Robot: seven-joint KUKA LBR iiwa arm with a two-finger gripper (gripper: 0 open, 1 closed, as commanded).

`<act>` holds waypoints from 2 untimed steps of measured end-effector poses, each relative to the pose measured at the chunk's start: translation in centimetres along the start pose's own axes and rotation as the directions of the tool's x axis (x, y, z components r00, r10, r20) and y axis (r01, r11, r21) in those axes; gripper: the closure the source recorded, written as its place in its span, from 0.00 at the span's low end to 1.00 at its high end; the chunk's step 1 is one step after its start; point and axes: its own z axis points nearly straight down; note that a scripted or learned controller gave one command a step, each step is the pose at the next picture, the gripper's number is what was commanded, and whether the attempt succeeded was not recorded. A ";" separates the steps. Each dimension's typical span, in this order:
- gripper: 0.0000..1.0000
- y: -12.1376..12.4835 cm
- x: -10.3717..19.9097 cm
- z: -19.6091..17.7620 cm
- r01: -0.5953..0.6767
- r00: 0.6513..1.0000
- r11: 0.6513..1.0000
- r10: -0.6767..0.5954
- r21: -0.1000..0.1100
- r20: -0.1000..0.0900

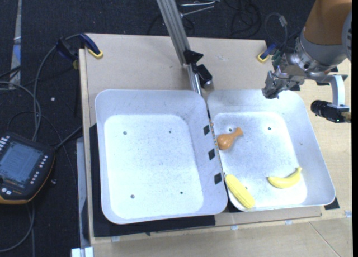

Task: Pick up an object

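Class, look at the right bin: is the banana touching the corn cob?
Apart. The camera view shows the banana lying to the right of the corn cob, with bare white bin floor plainly visible between them.

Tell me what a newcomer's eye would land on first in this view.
Three bright toys in the right bin: an orange-brown drumstick near its left wall, a corn cob at its front left corner, and a banana toward its front right. The gripper hangs over that bin's back edge, apart from all three. The left bin beside it draws less notice.
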 end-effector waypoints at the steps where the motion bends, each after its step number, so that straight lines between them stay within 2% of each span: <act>1: 1.00 -2.2 4.7 -0.4 0.003 1.000 1.000 -0.003 0.004 -0.002; 2: 1.00 -4.9 9.6 1.2 0.004 1.000 1.000 -0.004 0.006 -0.002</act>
